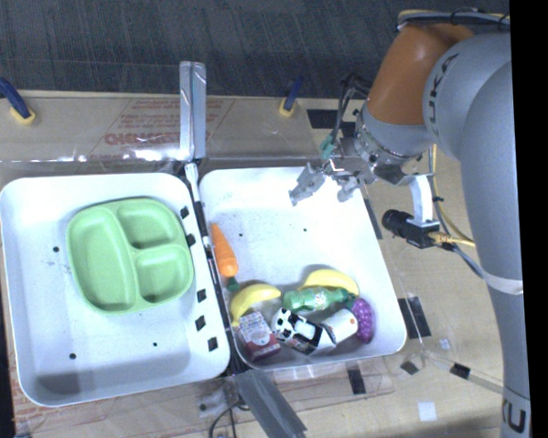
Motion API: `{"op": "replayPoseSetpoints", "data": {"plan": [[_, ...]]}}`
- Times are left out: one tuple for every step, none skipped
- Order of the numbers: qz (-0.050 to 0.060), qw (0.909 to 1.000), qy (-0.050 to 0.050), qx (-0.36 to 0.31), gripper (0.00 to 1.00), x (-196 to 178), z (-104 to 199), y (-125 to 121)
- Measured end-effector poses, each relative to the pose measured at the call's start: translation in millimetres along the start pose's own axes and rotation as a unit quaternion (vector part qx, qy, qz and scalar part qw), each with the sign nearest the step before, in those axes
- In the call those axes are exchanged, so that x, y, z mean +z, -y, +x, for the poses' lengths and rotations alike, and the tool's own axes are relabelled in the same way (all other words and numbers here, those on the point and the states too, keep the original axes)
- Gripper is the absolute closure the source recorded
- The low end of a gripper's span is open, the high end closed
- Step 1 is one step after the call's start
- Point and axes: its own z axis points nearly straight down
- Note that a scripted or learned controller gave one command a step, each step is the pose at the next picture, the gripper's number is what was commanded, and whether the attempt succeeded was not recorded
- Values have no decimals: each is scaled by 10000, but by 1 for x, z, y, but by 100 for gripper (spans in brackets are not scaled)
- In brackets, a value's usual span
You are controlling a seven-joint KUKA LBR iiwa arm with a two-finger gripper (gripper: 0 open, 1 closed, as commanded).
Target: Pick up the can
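From the camera above the bench, my gripper (325,181) hangs over the far edge of the right bin (254,192), fingers spread apart with nothing between them. Directly beneath my jaws the bin floor is bare white.

The can (254,332) lies well away from my jaws, toward the near end of the same bin and across to the divider side. It sits in a tight heap: a banana (251,296) touching it on the side facing my jaws, a black-and-white cow toy (296,329) pressed against it on the side nearer my arm, a green bottle (317,299) and a second yellow fruit (330,279) just beyond that, and a purple item (363,318) at the heap's end. A carrot (223,251) lies along the divider, between my jaws and the can.

The trouble I expect: the can is crowded on most sides, so one finger would likely land on the banana or the toy and I'd close on the wrong thing or push the can into the corner wall. It also looks small and lying down, so it may roll out of a shallow pinch.

The left bin (29,272), far across from my jaws, holds a green divided plate (129,253). The bench (86,123) around the bins looks like cardboard-brown board under clear sheeting, held by blue clamps (16,101), with dark floor beyond.
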Motion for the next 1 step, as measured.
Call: {"op": "replayPoseSetpoints", "data": {"plan": [[-19, 9981, 9, -609, 0, -124, 28, 8]]}}
